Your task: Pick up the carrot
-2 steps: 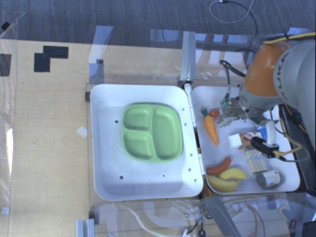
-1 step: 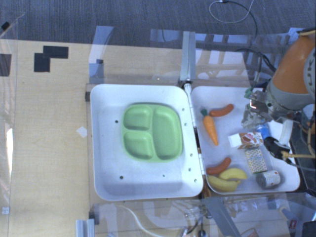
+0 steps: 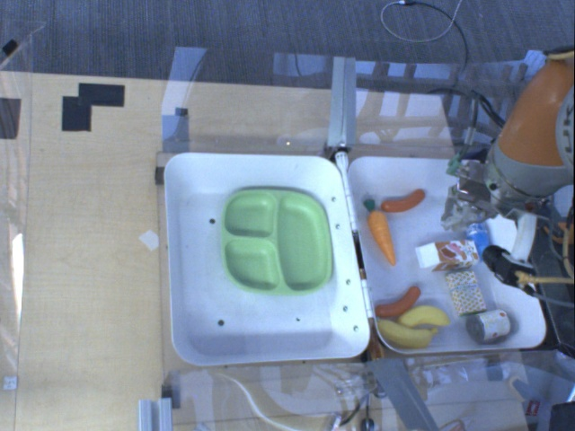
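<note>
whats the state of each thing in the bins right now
carrot: lying flat in the right bin, green top toward the far side, untouched
green divided plate: upright in the left bin, nothing in its compartments
two sausages: lying flat, apart
bananas: lying against the near sausage
small can: tipped on its side
claw: over the right bin's far right, apart from the carrot

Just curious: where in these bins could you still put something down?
Left bin: bare floor all around the green plate, widest along the front. Right bin: crowded; one small gap between carrot and carton.
</note>
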Available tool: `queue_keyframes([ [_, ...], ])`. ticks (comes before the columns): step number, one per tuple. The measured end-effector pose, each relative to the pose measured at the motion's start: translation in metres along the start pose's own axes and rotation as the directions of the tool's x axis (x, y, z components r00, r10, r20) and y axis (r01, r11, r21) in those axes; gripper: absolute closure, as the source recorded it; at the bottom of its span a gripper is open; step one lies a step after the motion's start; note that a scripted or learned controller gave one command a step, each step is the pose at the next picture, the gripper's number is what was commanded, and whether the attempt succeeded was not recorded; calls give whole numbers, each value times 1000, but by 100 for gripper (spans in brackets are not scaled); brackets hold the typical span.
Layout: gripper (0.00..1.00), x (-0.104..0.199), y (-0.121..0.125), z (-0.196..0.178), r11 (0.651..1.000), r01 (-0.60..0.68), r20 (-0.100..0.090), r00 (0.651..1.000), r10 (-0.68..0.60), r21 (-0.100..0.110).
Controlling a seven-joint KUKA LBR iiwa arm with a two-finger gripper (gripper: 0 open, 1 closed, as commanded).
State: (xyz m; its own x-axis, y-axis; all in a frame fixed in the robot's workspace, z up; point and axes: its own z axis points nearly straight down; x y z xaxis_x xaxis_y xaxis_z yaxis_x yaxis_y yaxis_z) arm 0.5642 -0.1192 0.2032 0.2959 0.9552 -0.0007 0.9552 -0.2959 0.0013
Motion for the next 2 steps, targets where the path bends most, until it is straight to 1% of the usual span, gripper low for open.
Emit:
queue_keyframes([
  [1,100,29,-90,-8,939,345,-1,939,-345,0],
  [2,100,95,-45,-2,977,214,-1,977,-214,2],
])
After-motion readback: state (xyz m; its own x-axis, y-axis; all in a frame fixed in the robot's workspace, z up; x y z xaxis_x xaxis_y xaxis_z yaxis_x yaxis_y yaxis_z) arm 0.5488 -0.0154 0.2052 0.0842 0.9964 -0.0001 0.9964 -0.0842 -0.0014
